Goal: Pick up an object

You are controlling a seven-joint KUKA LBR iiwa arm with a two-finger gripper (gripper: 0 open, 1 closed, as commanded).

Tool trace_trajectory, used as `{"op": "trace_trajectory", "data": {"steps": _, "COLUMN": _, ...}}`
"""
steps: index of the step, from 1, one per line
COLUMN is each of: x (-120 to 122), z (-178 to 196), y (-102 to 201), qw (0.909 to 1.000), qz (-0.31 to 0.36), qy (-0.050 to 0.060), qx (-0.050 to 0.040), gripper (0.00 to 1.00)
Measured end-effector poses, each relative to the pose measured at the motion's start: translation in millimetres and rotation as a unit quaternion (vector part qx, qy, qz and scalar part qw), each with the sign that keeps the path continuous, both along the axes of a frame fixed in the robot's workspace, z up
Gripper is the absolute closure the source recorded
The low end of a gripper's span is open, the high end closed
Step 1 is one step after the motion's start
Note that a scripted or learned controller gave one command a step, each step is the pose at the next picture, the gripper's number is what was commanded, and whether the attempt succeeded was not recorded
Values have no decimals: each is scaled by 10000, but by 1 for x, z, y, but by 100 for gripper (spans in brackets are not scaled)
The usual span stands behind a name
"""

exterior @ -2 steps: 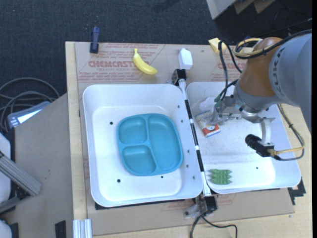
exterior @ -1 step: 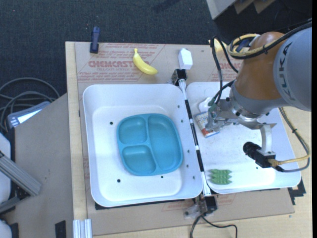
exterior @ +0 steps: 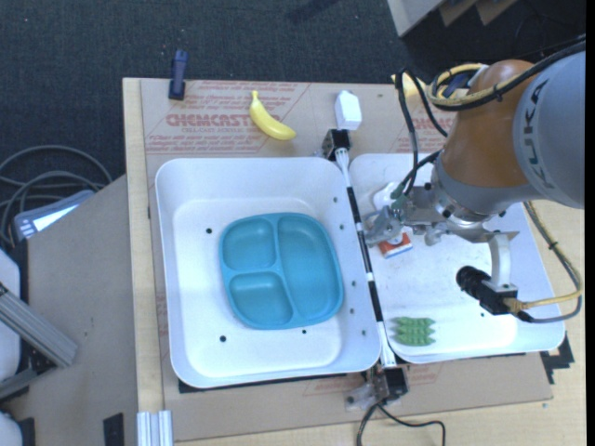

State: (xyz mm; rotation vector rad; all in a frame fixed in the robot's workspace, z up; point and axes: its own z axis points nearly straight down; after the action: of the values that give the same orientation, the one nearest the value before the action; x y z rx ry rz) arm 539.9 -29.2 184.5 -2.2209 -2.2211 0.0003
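Note:
My gripper (exterior: 383,227) hangs low over the left part of the right bin (exterior: 530,328), close to the divider between the two bins. A small red and white object (exterior: 398,243) lies on the bin floor right beside and just below the gripper's tip; I see nothing clearly held. A green pea pod (exterior: 414,331) rests near the front of the right bin, well apart from the gripper. A small white item (exterior: 384,196) peeks out behind the gripper. The grey arm with its orange band (exterior: 483,147) covers the back of the right bin.
The left bin (exterior: 186,277) holds a blue divided plate (exterior: 279,269). On the bench behind the bins lie a yellow banana (exterior: 270,120), a white block (exterior: 349,110) and a blue item (exterior: 178,72). A black fitting with a cable (exterior: 485,289) hangs from the arm over the right bin.

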Motion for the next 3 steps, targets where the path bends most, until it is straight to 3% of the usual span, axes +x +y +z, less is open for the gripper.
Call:
{"op": "trace_trajectory", "data": {"steps": 1, "x": 40, "z": -66, "y": -75, "qw": 10000, "qz": -9, "qy": -2, "qx": -10, "gripper": 0}}
{"op": "trace_trajectory", "data": {"steps": 2, "x": 60, "z": -96, "y": -65, "qw": 10000, "qz": 5, "qy": -17, "qx": 2, "gripper": 0}}
{"op": "trace_trajectory", "data": {"steps": 3, "x": 62, "z": -84, "y": -65, "qw": 10000, "qz": 7, "qy": -48, "qx": 0, "gripper": 100}}
